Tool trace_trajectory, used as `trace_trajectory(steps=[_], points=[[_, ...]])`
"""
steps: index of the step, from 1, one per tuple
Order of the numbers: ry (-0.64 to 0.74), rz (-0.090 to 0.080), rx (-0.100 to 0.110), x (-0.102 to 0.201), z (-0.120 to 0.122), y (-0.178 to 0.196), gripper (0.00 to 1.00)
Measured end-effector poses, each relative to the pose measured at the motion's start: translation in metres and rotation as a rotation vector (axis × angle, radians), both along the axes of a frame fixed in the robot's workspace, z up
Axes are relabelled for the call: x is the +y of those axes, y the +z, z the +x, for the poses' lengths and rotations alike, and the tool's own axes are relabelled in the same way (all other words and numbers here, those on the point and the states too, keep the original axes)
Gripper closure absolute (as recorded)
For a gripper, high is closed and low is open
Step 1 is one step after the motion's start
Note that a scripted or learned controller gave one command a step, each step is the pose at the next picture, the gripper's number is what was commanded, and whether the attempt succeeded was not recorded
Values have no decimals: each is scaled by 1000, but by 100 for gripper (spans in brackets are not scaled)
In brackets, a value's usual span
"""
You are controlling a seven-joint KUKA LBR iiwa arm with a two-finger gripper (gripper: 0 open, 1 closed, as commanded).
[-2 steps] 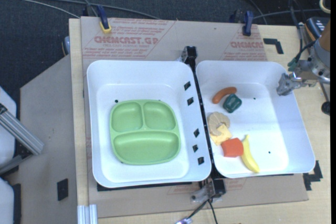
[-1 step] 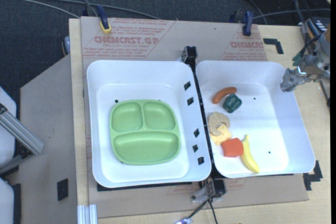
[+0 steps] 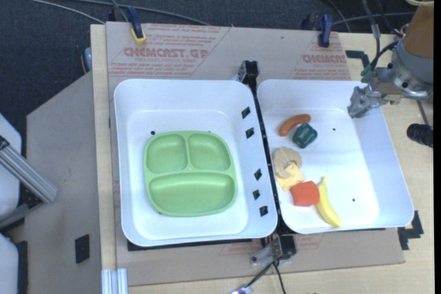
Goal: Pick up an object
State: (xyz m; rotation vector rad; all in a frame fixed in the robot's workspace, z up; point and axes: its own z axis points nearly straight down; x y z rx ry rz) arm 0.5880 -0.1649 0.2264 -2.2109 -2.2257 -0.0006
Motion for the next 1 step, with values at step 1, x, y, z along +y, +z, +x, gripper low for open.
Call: trace_trajectory(steps=[1], points=[[-2, 0, 4, 50, -13, -8, 100]])
